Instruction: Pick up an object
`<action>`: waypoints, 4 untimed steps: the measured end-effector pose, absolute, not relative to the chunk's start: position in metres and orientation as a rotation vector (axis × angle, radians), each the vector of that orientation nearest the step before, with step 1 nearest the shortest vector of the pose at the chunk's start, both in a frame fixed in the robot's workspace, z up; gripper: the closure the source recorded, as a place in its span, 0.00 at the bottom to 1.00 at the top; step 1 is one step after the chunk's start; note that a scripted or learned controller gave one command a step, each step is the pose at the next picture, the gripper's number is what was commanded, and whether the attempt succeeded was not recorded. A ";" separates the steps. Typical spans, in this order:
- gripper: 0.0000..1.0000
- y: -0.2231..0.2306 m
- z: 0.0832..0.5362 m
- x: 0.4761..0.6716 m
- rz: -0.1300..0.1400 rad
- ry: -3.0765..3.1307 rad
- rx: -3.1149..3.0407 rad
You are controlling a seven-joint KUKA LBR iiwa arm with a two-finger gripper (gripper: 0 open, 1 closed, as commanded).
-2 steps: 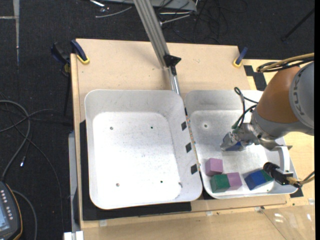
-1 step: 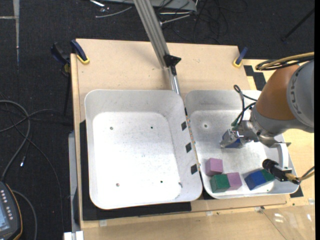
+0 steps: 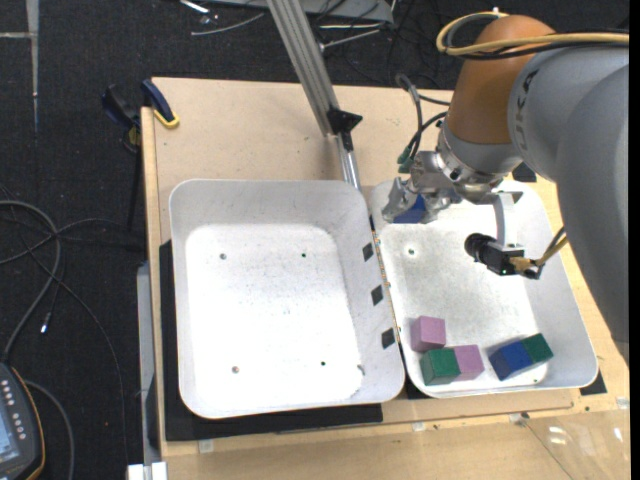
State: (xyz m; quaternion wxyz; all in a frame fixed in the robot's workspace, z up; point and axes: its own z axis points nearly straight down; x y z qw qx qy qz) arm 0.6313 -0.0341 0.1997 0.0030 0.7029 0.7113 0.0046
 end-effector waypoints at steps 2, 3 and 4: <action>1.00 -0.083 0.277 0.636 -0.002 2.223 2.216; 1.00 -0.009 0.195 0.596 -0.010 2.239 2.220; 1.00 0.047 0.194 0.622 0.003 2.231 2.212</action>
